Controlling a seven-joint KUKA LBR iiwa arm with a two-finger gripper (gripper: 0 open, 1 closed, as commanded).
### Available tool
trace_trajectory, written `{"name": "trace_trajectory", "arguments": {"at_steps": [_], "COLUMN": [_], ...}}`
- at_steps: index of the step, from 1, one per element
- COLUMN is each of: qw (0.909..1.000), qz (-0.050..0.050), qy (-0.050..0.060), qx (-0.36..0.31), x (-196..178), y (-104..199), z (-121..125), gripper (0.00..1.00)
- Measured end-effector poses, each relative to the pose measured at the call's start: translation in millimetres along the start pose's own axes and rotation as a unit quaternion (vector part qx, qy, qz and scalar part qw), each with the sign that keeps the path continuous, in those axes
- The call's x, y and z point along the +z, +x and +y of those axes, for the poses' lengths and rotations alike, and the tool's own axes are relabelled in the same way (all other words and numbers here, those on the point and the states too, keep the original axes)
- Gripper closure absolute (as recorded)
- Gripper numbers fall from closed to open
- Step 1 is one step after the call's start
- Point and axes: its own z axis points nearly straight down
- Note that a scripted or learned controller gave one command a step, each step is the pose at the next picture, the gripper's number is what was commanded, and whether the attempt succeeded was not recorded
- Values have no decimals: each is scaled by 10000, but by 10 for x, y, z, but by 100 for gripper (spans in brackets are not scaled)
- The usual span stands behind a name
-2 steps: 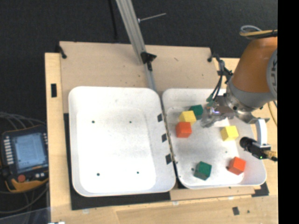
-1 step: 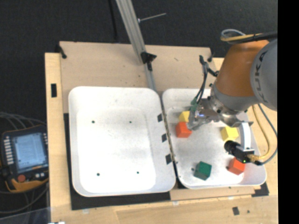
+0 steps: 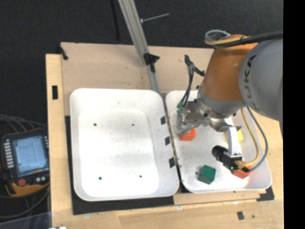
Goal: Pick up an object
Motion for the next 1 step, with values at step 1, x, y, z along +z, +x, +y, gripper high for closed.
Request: {"name": "trace_trajectory", "arguments": {"at_steps": [1], "qw": [10000], "qz": [2], "qy": [6], "qx": [-1], "x": [-77], "y": [477], "z": [-103], "gripper": [100]}}
